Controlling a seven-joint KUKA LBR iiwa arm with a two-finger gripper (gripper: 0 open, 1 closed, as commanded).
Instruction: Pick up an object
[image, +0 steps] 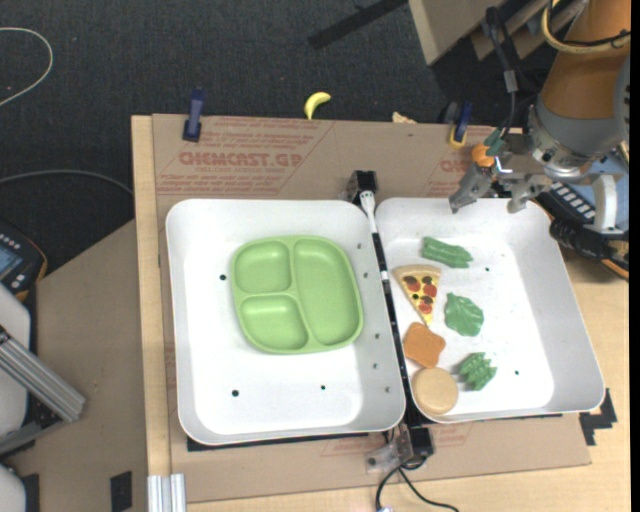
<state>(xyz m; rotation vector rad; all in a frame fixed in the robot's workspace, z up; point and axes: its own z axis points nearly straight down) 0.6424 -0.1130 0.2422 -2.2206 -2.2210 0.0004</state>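
Observation:
My gripper (491, 197) hangs over the far edge of the right bin (560, 300), its two fingers spread apart with nothing between them. Below it in that bin lie a green leafy piece (446, 253), a pizza slice (418, 289), a second green leafy piece (463, 314), an orange chunk (424, 346), a small green broccoli-like piece (477, 371) and a tan round cookie (435, 390). The nearest item, the upper green piece, lies a little nearer and to the left of the fingertips.
The left bin (200, 300) holds a green divided plate (297, 293). A black divider strip (380, 280) runs between the bins. Clamps sit on the cardboard's far edge, with a small yellow banana (317, 103) beyond it.

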